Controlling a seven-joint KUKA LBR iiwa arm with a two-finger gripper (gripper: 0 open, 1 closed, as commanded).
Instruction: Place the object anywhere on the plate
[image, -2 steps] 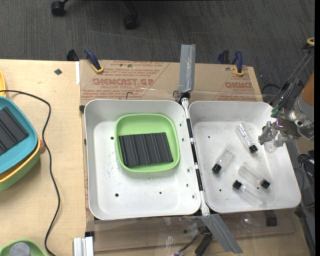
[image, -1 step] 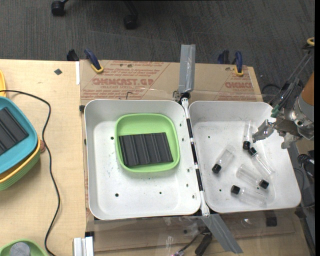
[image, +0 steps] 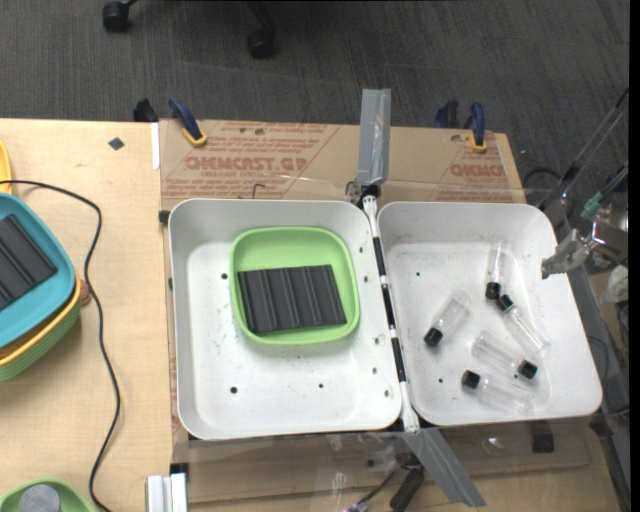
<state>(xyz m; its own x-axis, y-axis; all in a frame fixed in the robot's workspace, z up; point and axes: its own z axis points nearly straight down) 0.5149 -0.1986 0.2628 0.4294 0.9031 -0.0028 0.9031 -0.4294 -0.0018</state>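
Here we see a square green plate (image: 294, 290) with a ribbed black insert in the left white bin (image: 200, 330).
Clear black-capped vials (image: 500, 350) lie scattered in the right white bin (image: 440, 390).

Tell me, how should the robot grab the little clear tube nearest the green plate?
Probably across the middle of the clear vial, coming straight down. It lies flat and apart from the others, so fingers fit either side of its narrow body, away from its black cap.

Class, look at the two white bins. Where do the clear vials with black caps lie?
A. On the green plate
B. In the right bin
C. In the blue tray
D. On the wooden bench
B: the vials lie scattered in the right bin, while the green plate sits in the left bin.
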